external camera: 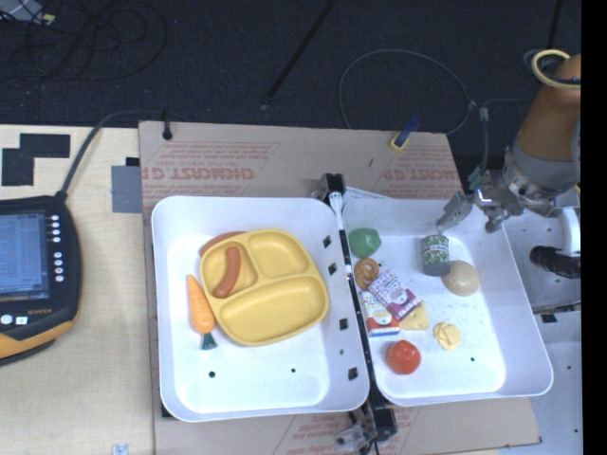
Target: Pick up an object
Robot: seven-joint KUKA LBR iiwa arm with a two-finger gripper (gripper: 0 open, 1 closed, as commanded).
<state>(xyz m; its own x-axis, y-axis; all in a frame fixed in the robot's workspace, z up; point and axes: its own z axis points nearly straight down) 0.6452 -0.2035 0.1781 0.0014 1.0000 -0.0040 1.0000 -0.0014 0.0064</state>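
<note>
- Gripper (471,212) hangs over the upper right corner of the right bin (531,368), its two fingers spread apart with nothing between them.
- Fingers: one (452,212) points down-left toward the bin's inside, the other (497,218) sits nearer the arm (548,131), which is grey with an orange section above.
- Small green-labelled can (435,254) stands just below and slightly left of the gripper, apart from the fingertips.
- Beige round object (461,279) lies touching or just beside the can, further below the gripper.
- Green round object (364,242) lies well to the gripper's left, near the divide between the bins.
- Brownish small object (366,273), a colourful packet (390,301) and a yellow wedge (416,320) lie below and left of the gripper, clustered together.
- Small pale yellow item (447,335) and a red tomato-like ball (403,356) lie farthest below the gripper in the same bin.
- Left bin (180,368), well to the gripper's left, bears a yellow divided plate (275,297) with a sausage (229,271) in one compartment; a toy carrot (200,309) lies against the plate's far side.
- Handheld control pendant (33,278) rests far left of everything, outside the bins.
</note>
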